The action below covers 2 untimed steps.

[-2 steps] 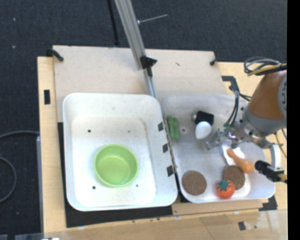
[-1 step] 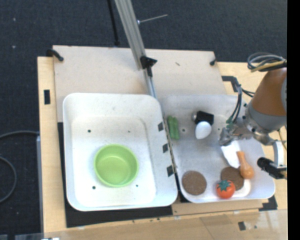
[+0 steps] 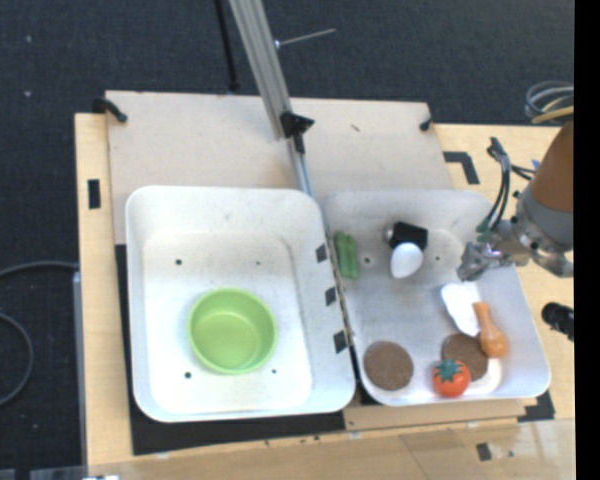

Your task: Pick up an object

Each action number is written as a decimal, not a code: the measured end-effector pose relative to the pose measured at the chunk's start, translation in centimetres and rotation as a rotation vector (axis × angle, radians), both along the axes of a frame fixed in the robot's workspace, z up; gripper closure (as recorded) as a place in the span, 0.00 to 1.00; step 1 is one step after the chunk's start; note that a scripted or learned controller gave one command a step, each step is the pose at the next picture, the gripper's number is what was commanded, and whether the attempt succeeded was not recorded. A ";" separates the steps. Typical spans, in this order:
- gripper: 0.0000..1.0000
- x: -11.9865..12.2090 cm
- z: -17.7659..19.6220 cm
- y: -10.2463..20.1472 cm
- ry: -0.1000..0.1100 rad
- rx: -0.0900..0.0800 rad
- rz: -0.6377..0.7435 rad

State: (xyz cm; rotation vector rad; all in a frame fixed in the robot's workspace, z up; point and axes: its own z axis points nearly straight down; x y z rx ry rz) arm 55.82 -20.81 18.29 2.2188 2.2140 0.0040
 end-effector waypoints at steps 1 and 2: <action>1.00 0.3 4.4 -0.1 0.000 0.000 0.005; 1.00 0.4 9.5 -0.2 0.005 0.001 0.005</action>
